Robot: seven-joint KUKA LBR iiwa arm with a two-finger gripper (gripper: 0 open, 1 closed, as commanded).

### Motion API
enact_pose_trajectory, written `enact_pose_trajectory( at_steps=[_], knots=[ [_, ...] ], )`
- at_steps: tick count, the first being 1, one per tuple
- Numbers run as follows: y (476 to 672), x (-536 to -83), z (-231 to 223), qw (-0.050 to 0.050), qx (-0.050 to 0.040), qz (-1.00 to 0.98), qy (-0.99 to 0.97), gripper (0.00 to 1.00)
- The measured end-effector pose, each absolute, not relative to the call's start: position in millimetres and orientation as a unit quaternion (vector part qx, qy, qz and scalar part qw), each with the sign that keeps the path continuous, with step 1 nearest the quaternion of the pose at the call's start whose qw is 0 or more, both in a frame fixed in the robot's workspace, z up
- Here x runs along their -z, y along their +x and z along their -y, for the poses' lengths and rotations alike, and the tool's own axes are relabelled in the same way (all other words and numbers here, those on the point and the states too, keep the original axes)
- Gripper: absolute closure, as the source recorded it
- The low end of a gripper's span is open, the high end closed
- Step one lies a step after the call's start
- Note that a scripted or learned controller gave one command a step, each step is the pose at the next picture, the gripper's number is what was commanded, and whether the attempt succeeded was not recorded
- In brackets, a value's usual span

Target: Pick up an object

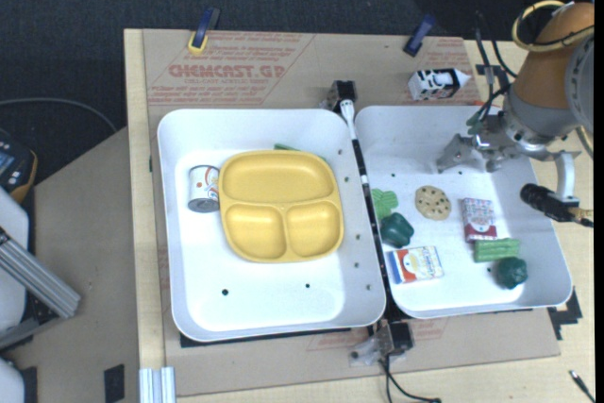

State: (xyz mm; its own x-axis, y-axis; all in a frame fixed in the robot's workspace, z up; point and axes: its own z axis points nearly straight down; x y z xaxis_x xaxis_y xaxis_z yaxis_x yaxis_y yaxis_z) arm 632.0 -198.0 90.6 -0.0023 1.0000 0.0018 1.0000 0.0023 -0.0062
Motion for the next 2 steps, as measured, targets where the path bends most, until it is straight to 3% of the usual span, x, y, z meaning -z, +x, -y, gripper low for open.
enact_pose_trajectory(
  at_steps=[1, 2],
  knots=[
    [634.3, -105.8, 198.5, -0.001, 0.0002, 0.708, -0.706, 1.0],
    [626.6, -162.5, 203.3, -0.004, 0.0014, 0.707, -0.708, 1.0]
  ],
)
